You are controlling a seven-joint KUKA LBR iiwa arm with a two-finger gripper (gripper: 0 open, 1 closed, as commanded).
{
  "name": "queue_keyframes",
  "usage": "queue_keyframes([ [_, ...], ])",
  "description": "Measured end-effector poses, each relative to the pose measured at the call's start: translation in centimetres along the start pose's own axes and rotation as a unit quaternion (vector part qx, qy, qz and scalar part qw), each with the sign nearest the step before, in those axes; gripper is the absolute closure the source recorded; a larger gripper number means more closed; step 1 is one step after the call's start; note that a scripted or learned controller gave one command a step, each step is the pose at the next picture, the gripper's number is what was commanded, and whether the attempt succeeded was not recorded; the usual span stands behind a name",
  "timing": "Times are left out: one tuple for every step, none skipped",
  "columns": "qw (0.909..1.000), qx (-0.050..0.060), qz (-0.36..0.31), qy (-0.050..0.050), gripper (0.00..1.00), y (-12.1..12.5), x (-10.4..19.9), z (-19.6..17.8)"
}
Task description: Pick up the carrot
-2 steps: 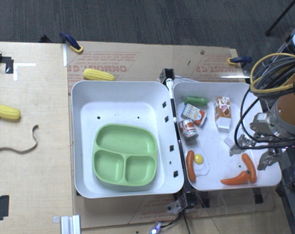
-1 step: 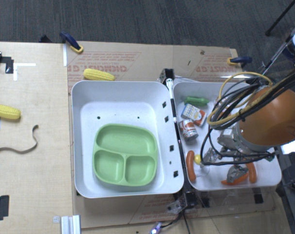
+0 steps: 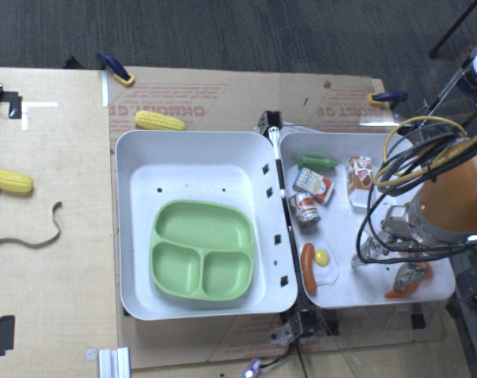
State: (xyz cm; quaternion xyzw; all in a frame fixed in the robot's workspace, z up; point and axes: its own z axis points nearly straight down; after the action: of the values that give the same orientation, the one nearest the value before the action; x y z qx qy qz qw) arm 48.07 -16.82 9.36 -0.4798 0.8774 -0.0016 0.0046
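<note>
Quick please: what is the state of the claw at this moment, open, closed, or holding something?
Claw: cannot be told; it sits low in the right bin, right at the carrot, with the wrist and cables covering it.

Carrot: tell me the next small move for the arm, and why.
Probably lower straight down and close. The gripper sits right over the orange carrot lying near the front edge of the right white bin, and the carrot isn't clearly lifted.

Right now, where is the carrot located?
The carrot lies in the right bin, at its near right corner, directly below the gripper and to the right of the fried egg.
</note>
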Motion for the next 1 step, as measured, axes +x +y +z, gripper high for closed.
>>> queue_keyframes([
  [1.0, 0.001, 0.002, -0.002, 1.0, -0.05, -0.25, -0.92],
])
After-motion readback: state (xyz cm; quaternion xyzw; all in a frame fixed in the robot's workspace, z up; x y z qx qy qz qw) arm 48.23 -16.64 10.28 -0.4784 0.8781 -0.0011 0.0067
